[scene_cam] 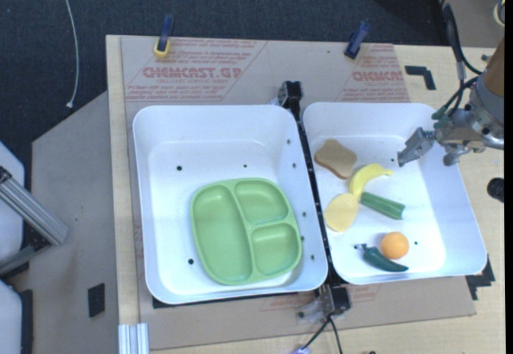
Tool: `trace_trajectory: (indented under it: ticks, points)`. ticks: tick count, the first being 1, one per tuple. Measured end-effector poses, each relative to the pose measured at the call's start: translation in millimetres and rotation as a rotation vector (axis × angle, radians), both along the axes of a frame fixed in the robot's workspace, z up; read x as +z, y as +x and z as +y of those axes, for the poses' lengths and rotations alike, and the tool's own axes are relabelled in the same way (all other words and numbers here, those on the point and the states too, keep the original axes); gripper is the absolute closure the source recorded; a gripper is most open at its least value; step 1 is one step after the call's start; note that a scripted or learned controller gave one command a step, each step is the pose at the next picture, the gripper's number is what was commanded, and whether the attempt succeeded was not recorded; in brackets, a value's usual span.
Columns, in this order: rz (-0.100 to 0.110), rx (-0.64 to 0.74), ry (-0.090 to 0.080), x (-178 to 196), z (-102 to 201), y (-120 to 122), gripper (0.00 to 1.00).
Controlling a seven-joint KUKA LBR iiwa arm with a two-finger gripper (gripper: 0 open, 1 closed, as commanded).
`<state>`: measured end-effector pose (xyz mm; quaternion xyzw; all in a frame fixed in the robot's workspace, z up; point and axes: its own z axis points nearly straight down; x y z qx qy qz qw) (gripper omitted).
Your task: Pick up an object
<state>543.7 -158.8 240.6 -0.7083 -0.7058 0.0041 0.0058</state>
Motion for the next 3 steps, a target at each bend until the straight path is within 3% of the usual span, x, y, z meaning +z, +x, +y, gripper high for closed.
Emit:
trace_trajectory:
  ticks: [1, 3]
  points:
    - [-0.014, 0.004, -0.003, 8, 1, 2, 0.00]
    - [-0.010, 0.003, -0.001, -93, -6, -1, 0.00]
